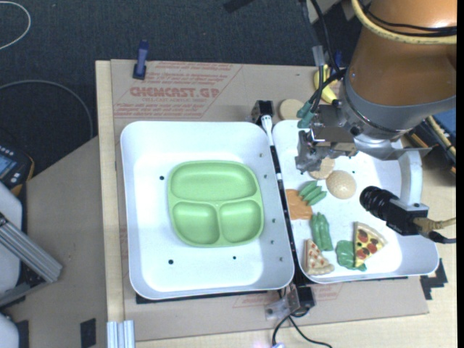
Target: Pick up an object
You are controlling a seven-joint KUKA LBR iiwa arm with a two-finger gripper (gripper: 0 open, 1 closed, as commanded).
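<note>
Toy food sits in the right bin (417, 263): beige round piece (341, 185), green pea pods (312, 191), orange piece (297, 204), green vegetable (321, 232), two pizza slices (317, 257) (368, 241). Gripper (313, 159) is low over the bin's far left corner, just above another beige piece (320, 170), possibly touching it. Can't tell jaw opening or any grasp from this angle. Left bin (145, 194) holds a green divided plate (215, 202).

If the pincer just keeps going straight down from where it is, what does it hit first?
Most likely the beige round piece lying right beneath the pincer in the right bin, beside the cream ball. Depth is hard to judge from this slanted view.
</note>
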